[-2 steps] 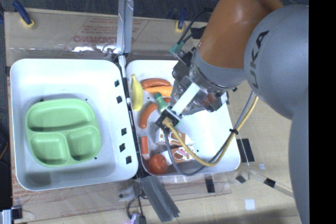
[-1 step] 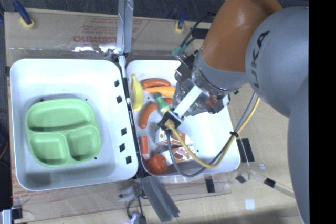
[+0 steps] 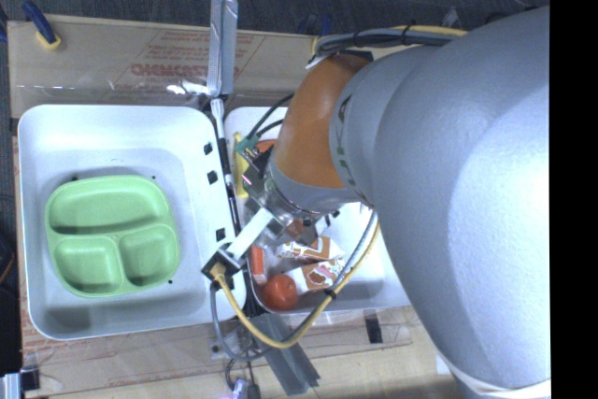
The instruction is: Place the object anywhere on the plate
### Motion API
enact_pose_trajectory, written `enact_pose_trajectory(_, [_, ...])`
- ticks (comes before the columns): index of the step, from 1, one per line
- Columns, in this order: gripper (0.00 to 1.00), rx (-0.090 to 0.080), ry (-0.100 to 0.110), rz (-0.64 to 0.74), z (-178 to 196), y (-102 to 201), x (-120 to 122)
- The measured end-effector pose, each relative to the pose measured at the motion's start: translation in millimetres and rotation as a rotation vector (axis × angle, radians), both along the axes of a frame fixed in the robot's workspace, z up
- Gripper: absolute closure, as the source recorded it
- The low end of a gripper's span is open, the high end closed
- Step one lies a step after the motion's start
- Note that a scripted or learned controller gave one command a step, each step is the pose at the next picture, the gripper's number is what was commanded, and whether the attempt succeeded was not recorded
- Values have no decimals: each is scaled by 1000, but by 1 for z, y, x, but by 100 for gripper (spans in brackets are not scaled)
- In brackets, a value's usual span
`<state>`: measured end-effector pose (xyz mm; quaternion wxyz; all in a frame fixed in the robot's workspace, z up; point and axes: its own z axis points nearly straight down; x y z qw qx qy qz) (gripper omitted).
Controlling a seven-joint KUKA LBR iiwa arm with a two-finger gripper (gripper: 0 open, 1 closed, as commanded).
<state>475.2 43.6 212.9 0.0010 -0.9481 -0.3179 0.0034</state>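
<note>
The gripper reaches down into the right bin among the objects there, but the arm hides it and its state cannot be told. A red ball and orange-and-white packets lie just beside it. The green plate sits in the left bin, well apart. The arm covers most of the right bin.

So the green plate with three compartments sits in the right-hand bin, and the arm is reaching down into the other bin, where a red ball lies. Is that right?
Not quite. The camera view shows the green plate in the left-hand bin. It does have three compartments, and the arm reaches down into the other bin, where the red ball lies.
</note>
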Motion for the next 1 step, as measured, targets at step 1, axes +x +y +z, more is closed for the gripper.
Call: enact_pose_trajectory(1, [100, 3, 0, 281, -6, 49, 0])
